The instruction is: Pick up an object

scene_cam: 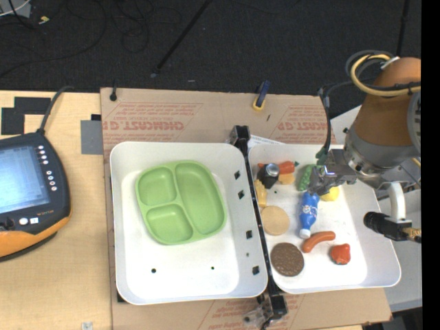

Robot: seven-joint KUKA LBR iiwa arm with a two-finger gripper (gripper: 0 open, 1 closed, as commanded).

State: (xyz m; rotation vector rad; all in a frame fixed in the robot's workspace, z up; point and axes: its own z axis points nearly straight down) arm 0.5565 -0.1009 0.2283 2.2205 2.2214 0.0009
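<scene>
The right bin (371, 270) holds several small items. A blue bottle (308, 212) lies near its middle, with a red sausage (318, 240) and a red strawberry-like piece (339, 254) below it. A dark brown disc (287, 259) and a tan disc (275, 220) lie toward the left wall. At the top are a small can (269, 173), an orange piece (287, 167) and a green piece (304, 177). My gripper (322, 179) hangs low over the bin's upper middle, just above the bottle's top and beside the green piece and a yellow piece (331, 194).
The left bin (127, 267) contains a green divided plate (181, 202). A teach pendant (27, 191) rests at the far left of the bench. A blue and yellow clamp (260, 96) sits at the cardboard's back edge. The arm's orange band (388, 115) looms over the right bin's right side.
</scene>
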